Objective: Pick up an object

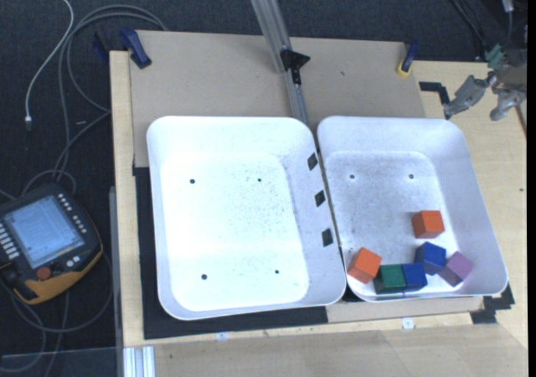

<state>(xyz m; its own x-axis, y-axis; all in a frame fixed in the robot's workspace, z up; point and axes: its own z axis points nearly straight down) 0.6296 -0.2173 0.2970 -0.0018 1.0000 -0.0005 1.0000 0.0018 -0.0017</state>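
A dark, finely textured carpet surrounds a pale wooden bench (251,65), whose flat top carries two shallow white bins with rounded corners and speckled floors. The gripper (486,99) shows at the upper right edge of the view, a grey metallic shape hovering over the bench just beyond the far right corner of the right bin (469,157); whether it is wide or narrow cannot be told, and nothing is seen in it. All the blocks lie well below the gripper, toward the near end of that bin. An orange cube (428,223) sits alone, nearest the gripper. Farther from it, a cluster hugs the near wall: a second orange block (364,265), a dark green block (390,277) touching a blue block (414,276), another blue cube (432,255) and a matte purple block (457,267) at the corner. The left bin (167,157) lies well to the gripper's far side. A ribbed aluminium rail (266,7) slants across the bench's back edge. A grey and orange teach pendant (42,241) rests on the carpet, its cables curling away.
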